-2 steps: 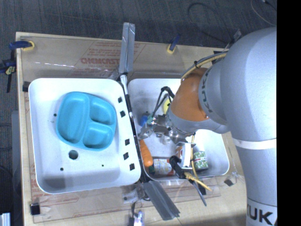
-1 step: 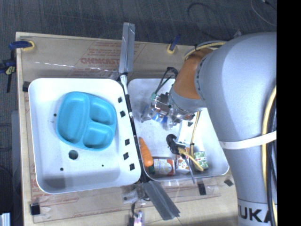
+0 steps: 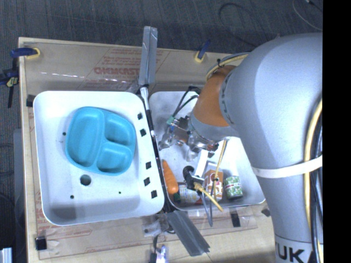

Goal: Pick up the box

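Reaching into the cluttered bin [image 3: 237, 160], the gripper [image 3: 174, 131] cannot be read as open or closed. The box [image 3: 214, 184] lies apart from it toward the near rim, and the carrot [image 3: 170, 178] lies closer.

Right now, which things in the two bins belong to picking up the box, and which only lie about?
For the job:
- small brown printed cardboard box, in the right white bin

Lying about:
- orange carrot-shaped piece, same bin
- green patterned can, same bin, beside the box
- blue divided plastic plate, in the left white bin
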Controlling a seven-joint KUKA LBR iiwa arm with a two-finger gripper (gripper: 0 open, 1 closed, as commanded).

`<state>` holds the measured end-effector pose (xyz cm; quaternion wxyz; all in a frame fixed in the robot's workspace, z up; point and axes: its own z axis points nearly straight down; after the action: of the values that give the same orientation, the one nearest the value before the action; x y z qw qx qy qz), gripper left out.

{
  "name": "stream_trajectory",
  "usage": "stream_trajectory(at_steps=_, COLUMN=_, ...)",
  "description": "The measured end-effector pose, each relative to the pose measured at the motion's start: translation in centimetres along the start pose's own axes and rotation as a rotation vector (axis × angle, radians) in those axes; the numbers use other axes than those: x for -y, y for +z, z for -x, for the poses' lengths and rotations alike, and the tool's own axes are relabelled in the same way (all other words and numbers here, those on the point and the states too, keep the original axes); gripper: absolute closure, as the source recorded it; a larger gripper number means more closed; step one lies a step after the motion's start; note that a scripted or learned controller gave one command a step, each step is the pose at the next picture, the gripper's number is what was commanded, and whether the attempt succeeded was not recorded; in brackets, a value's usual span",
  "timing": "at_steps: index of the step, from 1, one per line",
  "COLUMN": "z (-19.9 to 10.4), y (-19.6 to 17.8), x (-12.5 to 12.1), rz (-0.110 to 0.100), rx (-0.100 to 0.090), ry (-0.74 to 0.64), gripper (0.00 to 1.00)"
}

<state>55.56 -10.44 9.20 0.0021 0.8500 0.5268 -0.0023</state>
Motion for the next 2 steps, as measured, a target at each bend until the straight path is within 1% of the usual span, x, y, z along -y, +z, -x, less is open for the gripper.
stream_trajectory(at_steps=1, z=3.26, y=-0.51, x=5.44, rz=0.022, rx=0.006, ry=-0.416, gripper=0.00)
stream_trajectory(at_steps=2, z=3.25, y=-0.49, x=5.45, rz=0.022, rx=0.006, ry=-0.417, gripper=0.00)
